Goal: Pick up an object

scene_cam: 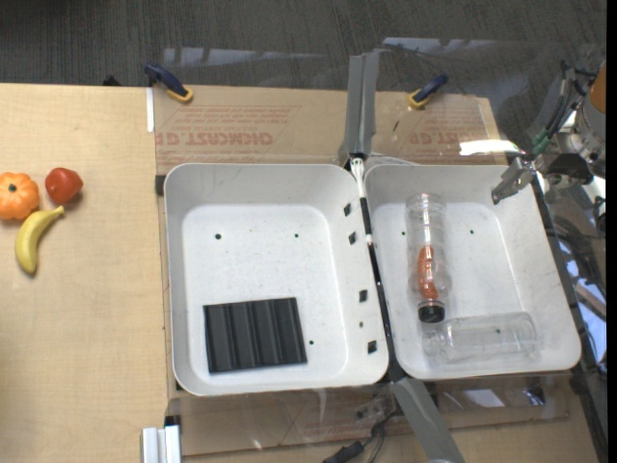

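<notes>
A clear plastic bottle (426, 257) with orange contents and a black cap lies lengthwise in the middle of the right bin (540, 258). Below it, a clear plastic cup (484, 337) lies on its side near that bin's front wall. A black ribbed rectangular pad (255, 334) lies flat in the front of the left bin (183, 258). My gripper (509, 183) hangs over the back right corner of the right bin, above and to the right of the bottle, touching none of the objects.
Toy fruit lies on the wooden table at the far left: an orange (15, 197), a red tomato (64, 184) and a banana (34, 240). Cardboard (251, 128) with two clamps (170, 82) lies behind the bins. A divider (371, 258) separates the bins.
</notes>
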Motion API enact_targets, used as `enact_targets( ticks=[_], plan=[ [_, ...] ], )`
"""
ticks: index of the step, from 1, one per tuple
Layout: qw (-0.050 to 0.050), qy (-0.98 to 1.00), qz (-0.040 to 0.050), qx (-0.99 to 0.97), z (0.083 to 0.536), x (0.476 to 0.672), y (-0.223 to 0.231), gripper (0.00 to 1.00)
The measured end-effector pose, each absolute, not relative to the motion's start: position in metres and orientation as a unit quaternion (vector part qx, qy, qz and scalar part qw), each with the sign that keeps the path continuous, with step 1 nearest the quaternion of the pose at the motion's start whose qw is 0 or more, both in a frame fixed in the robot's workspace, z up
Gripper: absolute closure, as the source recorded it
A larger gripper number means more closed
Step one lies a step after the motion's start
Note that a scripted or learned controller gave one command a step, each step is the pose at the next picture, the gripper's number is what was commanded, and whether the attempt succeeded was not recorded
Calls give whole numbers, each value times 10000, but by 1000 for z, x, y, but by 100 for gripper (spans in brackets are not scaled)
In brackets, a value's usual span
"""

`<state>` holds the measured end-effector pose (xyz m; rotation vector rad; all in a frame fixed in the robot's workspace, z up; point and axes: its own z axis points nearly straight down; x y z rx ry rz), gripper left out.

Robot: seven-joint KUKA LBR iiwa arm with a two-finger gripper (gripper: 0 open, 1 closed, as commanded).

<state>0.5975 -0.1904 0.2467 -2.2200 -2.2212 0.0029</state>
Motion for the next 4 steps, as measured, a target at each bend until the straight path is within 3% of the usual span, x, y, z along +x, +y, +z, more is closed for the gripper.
enact_targets(
  ticks=[1, 2, 3, 4],
  plan=[
    [16, -7276, 11, -6860, 120, 583, -155, 0],
    [2, -6813, 8, -7320, 192, 524, -181, 0],
    [15, -6210, 13, -7838, 95, 477, -95, 0],
    [7, -6816, 9, -7317, 99, 558, -100, 0]
  ],
)
